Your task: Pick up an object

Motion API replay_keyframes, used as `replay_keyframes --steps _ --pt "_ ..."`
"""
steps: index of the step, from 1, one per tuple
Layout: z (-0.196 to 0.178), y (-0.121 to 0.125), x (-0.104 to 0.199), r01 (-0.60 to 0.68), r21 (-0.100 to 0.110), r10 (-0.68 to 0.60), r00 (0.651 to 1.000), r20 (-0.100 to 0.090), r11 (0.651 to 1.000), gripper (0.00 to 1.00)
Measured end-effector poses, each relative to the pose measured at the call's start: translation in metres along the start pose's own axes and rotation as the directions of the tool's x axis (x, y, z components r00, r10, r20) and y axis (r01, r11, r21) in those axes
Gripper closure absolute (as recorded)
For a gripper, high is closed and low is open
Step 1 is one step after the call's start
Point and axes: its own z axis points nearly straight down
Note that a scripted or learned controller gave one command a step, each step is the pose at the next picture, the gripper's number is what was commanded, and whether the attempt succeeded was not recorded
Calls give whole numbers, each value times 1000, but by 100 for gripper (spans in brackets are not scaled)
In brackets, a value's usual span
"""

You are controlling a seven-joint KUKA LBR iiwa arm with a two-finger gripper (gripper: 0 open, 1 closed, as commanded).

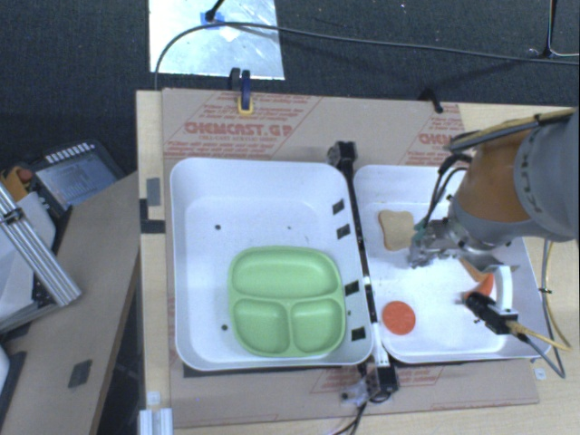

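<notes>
Tan bread-shaped slice (395, 227) — flat on the floor of the right bin (441, 308), just beside the gripper (422, 250) on its side toward the left bin (186, 243); touching or not, hard to say. Gripper low over the right bin's floor, pointing down from the grey arm; open or closed, impossible to tell from this angle. Orange round disc (399, 316) nearer the camera than the gripper, apart from it, on the same floor. Small orange piece (485, 285) on the gripper's other side from the slice, partly hidden by the arm. Green three-compartment tray (288, 302) well apart from the gripper, in the left bin. Brown board (299, 116) under both bins — red print beyond the gripper reading "CHEMCAST GP", with a second, partial print nearer the arm, too cut off to read. Black-and-yellow clamp (243, 93) on the board's far edge.
</notes>
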Motion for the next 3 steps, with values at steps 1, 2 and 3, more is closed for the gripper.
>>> replay_keyframes --steps 1,2,3 --pt "-64 3 2 3 -5 -3 1000 1 1000 100" --pt "-125 12 5 4 -5 -4 1000 1 1000 100" --pt "-126 13 5 3 0 -3 1000 0 1000 100"
